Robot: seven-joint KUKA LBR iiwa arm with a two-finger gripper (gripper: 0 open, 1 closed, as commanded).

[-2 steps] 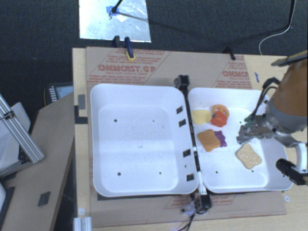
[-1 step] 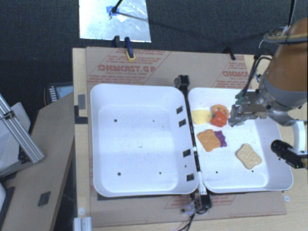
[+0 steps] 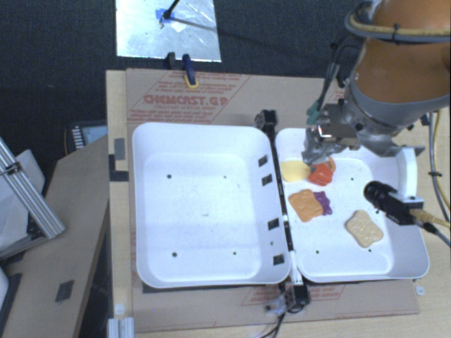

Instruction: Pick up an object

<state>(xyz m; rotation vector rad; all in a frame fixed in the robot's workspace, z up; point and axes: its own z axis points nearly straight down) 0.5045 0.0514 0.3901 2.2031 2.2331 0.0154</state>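
Gripper (image 3: pixel 318 155) is low in the right bin (image 3: pixel 403 263), over the red piece (image 3: pixel 322 174) beside a yellow piece (image 3: pixel 294 170). Finger state: cannot tell. Nothing visibly lifted; the pick remains undone.

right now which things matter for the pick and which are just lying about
Job:
gripper
red rounded piece
pale yellow disc
orange toast-shaped piece
purple piece
beige toast-shaped piece

Lying about:
left white bin
silver foil sheet
blue clamp
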